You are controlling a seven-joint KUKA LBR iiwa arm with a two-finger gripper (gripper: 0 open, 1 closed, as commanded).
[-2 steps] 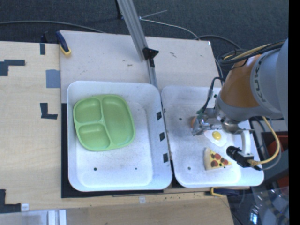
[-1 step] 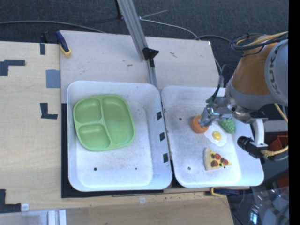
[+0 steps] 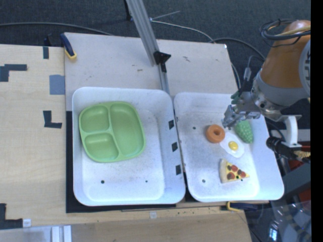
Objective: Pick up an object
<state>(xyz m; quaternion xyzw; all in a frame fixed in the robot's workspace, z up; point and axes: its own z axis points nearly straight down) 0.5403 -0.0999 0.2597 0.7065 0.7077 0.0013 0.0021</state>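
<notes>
The right bin (image 3: pixel 202 185) holds an orange donut (image 3: pixel 215 133), a green knobbly toy vegetable (image 3: pixel 245 131), a fried egg (image 3: pixel 233 146) and a pizza slice (image 3: pixel 231 172). My gripper (image 3: pixel 231 120) hangs over the bin's upper right part, just above and between the donut and the green vegetable. Its tips sit close to the egg's upper edge. Nothing shows between the fingers.
The left bin (image 3: pixel 121 180) carries a green divided plate (image 3: pixel 111 131). A metal bar (image 3: pixel 146 29) slants down to the gap between the bins. The arm's orange and grey body (image 3: pixel 285 64) fills the right side above the bin.
</notes>
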